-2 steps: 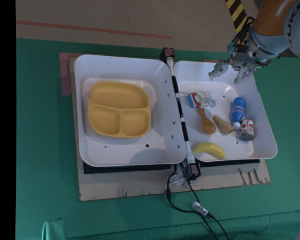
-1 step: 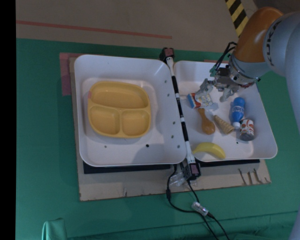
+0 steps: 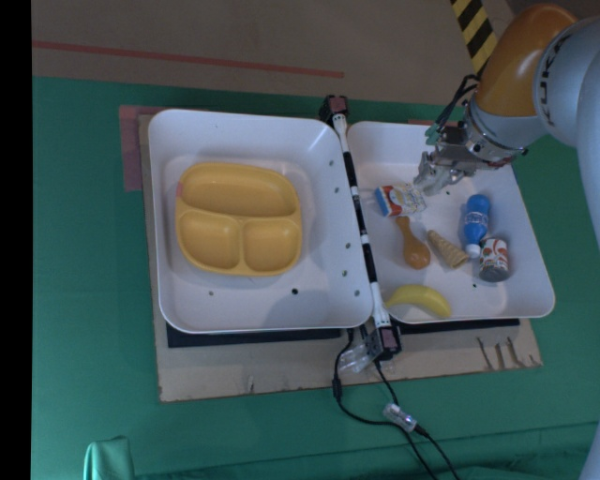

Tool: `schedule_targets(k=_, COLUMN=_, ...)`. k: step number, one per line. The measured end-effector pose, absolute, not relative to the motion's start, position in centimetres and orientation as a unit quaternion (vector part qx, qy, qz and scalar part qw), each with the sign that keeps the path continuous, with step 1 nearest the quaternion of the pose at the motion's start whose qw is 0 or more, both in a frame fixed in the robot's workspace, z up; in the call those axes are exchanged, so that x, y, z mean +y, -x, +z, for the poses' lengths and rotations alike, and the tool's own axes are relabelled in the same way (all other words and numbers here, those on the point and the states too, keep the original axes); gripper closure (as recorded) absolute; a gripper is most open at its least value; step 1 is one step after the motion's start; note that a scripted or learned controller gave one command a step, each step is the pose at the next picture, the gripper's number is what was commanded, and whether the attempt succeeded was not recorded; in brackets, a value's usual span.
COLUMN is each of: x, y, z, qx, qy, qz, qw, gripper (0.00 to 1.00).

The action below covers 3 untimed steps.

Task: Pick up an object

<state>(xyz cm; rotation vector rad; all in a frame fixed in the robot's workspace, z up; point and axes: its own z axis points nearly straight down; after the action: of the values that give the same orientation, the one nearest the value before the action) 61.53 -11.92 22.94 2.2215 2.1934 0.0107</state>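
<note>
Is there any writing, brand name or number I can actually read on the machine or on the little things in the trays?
"KU": the start of dark lettering on the grey arm, cut off at the picture's edge.
Small carton: red and blue print, too blurred to read.
Blue bottle: label too small to read.
Can: red and white label, unreadable.
Yellow and black stripes: a hazard marking, no words.

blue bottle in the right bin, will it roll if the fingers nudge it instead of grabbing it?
Probably. The blue bottle lies on its side and looks round, so a sideways nudge would likely roll it. The can near its cap end might stop it. It looks like a small toy, so probably light and easily pushed across the smooth bin.
</note>
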Motion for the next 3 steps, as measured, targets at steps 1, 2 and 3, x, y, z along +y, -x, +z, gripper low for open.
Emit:
schedule_targets(k=1, x=-15.7, y=-69.7, z=25.5, qx=0.705, qy=-0.709, qz=0.0024, qw=0.007, gripper=1.00)
schedule_targets(k=2, x=-15.7, y=-69.7, z=25.5, qx=0.705, qy=-0.709, qz=0.0019, qw=0.007, gripper=0.00)
schedule_targets(k=3, x=-15.8, y=-64.2, z=20.0, qx=0.704, qy=-0.710, qz=0.0061, qw=0.012, gripper=0.00)
